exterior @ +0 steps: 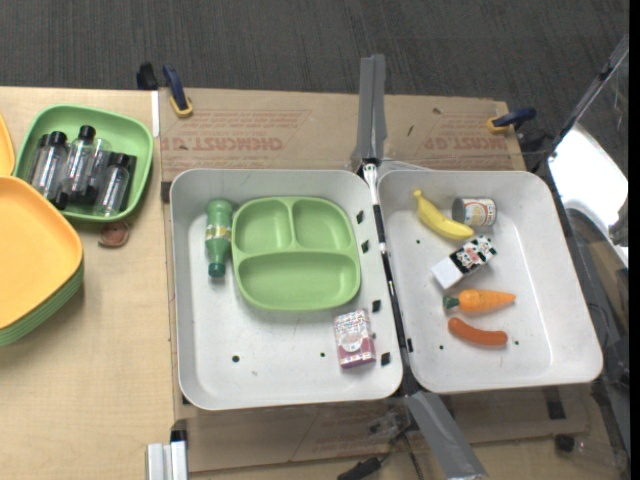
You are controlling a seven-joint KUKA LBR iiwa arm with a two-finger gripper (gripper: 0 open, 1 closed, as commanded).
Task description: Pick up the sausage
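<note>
The tabletop (120,368) carries two white bins; the right bin (560,358) holds the sausage (478,333) near its front edge, untouched, so the pick looks not yet begun. Whether the jaws are open I cannot tell. The next move calls for a descent onto the sausage; the carrot (482,301) just behind crowds it, the milk carton (466,260) less so.

Wooden bench (110,368) with two white bins (200,358), cardboard sheet (270,138), green tray (135,143), orange plates (35,258).
</note>
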